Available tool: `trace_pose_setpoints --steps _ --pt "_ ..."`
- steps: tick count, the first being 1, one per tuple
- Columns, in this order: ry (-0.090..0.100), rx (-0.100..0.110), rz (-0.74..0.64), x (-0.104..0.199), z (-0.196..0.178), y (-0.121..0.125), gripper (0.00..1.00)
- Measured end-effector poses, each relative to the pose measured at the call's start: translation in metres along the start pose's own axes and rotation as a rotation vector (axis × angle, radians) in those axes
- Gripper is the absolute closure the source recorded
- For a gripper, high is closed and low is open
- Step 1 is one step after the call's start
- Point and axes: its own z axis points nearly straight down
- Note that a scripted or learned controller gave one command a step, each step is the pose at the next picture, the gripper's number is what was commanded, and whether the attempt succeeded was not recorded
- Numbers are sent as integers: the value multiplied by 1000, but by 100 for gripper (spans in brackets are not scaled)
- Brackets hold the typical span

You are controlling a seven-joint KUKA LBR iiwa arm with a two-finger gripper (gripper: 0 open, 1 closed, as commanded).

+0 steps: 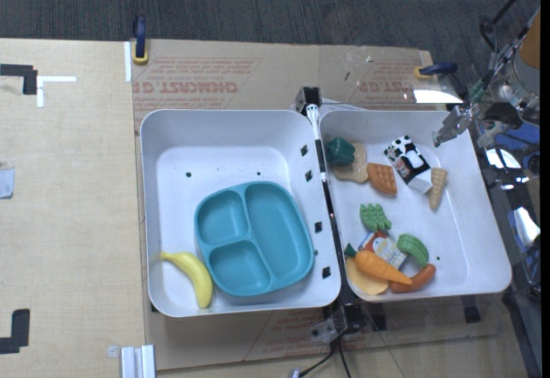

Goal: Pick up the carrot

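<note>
Where the right bin point(478, 222) comes nearest to us, the carrot point(384, 270) lies on its side in the near left corner. It is a smooth, shiny orange toy, long and pointed, with a little green top at its left end. It rests on a flat yellow piece point(368, 283) and touches a small orange and white packet point(388, 250) just behind it. A brown sausage shape point(418, 278) curves along its right end. A green bumpy toy point(413, 246) sits just to the right of the packet, and a green leafy toy point(375, 216) stands a bit farther back.

Farther away in the same bin are a dark green toy point(340, 149), a tan slice point(352, 166), an orange waffle square point(382, 179), a black and white carton point(406, 162) and a tan cone point(438, 186).

Both bins are white, smooth plastic with round corners. The left bin point(163, 196) holds a blue tray point(253, 236) with three parts and a yellow banana point(193, 274).

The bench point(69, 222) is pale wood with brown cardboard under the bins.

The pincer point(453, 124) hangs over the far right edge of the right bin, well apart from the carrot. I cannot tell how it is set.
</note>
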Motion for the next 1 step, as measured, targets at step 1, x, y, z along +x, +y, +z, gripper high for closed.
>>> trace_pose_setpoints --steps 1 --pt "0 -2 -317 65 2 -50 0"
